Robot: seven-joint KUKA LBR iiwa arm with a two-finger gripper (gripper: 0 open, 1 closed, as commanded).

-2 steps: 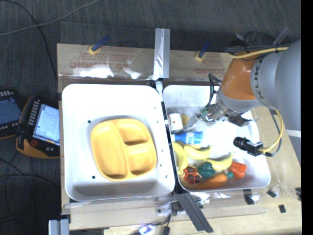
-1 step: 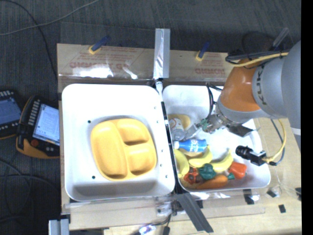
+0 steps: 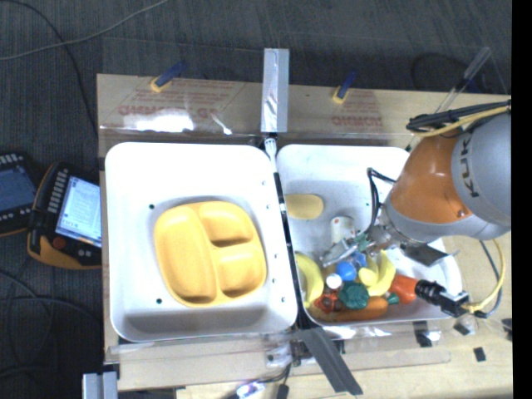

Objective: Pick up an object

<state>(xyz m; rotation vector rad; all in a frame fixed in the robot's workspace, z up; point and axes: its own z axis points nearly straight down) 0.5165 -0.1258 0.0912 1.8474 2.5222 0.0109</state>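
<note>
— Sitting where, the grey arm with the orange band?

— Reaching in from the right, bending down over the right shallow white bin. Pincer hanging low over the heap of small toys at that bin's near end.

— Apart or together, or clamped on something?

— Cannot tell; too small and tangled among the toys to make out.

— Lying where, the things to pick?

— Crowding the near part of the right bin: curved yellow plastic banana against the bin's left wall, second yellow piece just right of the pincer, blue plastic piece between them, small white round cap touching the blue piece, dark green lumpy toy below that, orange carrot-like toy along the near wall, red-orange piece at the right. Pale yellow oval disc resting apart from the heap, further back, near the left wall.

— And the left white bin?

— Holding a yellow divided plastic tray with three compartments, lying flat in the middle. Both bins sitting side by side on the tan wooden surface.
</note>
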